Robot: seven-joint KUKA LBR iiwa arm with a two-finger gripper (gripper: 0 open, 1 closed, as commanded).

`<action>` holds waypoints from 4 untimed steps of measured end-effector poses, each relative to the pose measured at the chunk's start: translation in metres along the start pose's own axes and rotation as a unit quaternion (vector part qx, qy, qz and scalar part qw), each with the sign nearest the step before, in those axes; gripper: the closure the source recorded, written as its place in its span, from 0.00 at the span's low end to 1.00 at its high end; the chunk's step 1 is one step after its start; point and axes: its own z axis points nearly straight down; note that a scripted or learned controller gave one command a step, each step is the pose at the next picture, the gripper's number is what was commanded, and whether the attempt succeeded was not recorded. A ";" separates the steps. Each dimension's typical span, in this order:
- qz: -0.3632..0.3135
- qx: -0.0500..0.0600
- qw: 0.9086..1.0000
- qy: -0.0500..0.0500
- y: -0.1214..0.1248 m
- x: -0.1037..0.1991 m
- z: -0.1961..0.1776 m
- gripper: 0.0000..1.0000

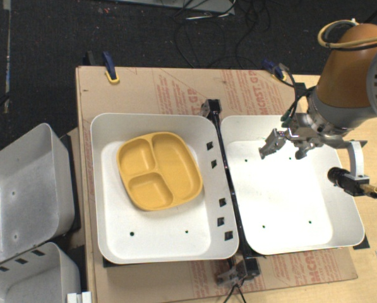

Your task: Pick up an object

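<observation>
So the only thing worth grabbing here is the yellow divided plate (159,170), sitting flat in the left bin (112,245), a bit toward the far half. The jaws (288,141) hang over the right bin (340,232), near its far edge, and from what I can see they're spread open with nothing in them. The whole move hinges on this: the plate lies to the left of the jaws in the camera view and slightly nearer the camera, across the divider where the two bins meet. Its longer axis runs roughly diagonally, far-left to near-right. My guess is the arm has to cross that divider and catch a rim, since the plate is flat and wide.
</observation>
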 end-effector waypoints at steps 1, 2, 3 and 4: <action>-0.001 -0.006 1.000 -0.001 0.002 0.000 -0.007 0.00; 0.000 -0.004 1.000 -0.001 0.006 0.000 0.057 0.00; 0.001 -0.004 1.000 -0.001 0.009 -0.007 0.117 0.00; 0.001 -0.005 1.000 -0.001 0.010 -0.006 0.145 0.00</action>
